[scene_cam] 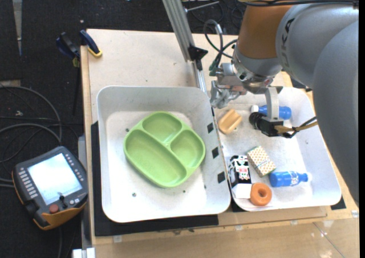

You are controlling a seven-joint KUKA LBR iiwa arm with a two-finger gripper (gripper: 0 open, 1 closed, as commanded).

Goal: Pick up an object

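Two white bins sit side by side on the counter (pixel 142 57). The left bin (pixel 114 137) holds a green divided plate (pixel 164 148). The tool (pixel 219 97) hangs over the far left corner of the right bin (pixel 325 183), near the rim the bins share; I cannot tell whether it is apart or together. Just beside it, slightly nearer the camera, a tan block (pixel 230 121) lies on the bin floor. A blue bottle (pixel 283 113) lies to the block's right. Toward the near edge lie a checkered box (pixel 261 160), a black-and-white carton (pixel 240 169), an orange ring (pixel 261 194) and another blue bottle (pixel 288 179).
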